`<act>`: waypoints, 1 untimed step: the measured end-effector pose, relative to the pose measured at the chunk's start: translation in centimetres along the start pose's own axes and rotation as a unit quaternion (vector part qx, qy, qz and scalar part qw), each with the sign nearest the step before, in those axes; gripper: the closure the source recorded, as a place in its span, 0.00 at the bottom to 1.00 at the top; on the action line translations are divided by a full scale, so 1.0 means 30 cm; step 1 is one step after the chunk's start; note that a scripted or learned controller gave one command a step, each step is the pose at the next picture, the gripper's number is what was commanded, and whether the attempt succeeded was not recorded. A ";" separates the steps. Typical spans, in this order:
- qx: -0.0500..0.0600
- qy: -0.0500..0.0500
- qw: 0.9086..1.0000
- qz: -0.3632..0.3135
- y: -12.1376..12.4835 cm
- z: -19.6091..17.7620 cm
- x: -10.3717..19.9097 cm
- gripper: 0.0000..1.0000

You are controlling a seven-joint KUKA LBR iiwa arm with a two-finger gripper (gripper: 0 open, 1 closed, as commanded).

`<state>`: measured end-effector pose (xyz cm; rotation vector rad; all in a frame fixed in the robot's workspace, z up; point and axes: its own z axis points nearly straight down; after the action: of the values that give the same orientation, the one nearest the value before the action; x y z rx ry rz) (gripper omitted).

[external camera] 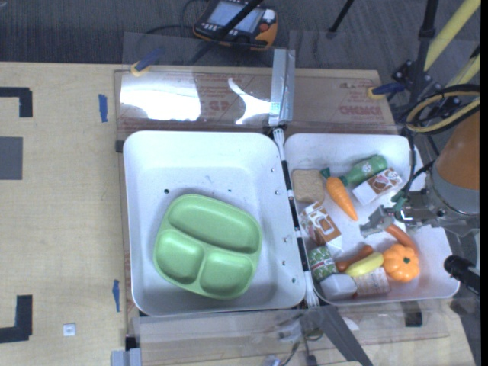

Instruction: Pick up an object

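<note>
The tool (383, 221) hung over crowded toys beside the pumpkin (402, 261), its grip unreadable; neighbours could jam a grasp

red print runs along the cardboard panel (358, 97) behind the right bin, too small and glared to read. the packets (320, 223) and green bottle (364, 169) in that bin carry labels, also too blurred to make out. nothing legible anywhere.
</note>
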<state>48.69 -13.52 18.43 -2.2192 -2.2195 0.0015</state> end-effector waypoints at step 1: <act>-0.003 -0.001 0.999 0.049 -0.002 -0.157 -0.177 0.00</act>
<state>48.63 -18.84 23.15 -2.3289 -2.1127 -0.0010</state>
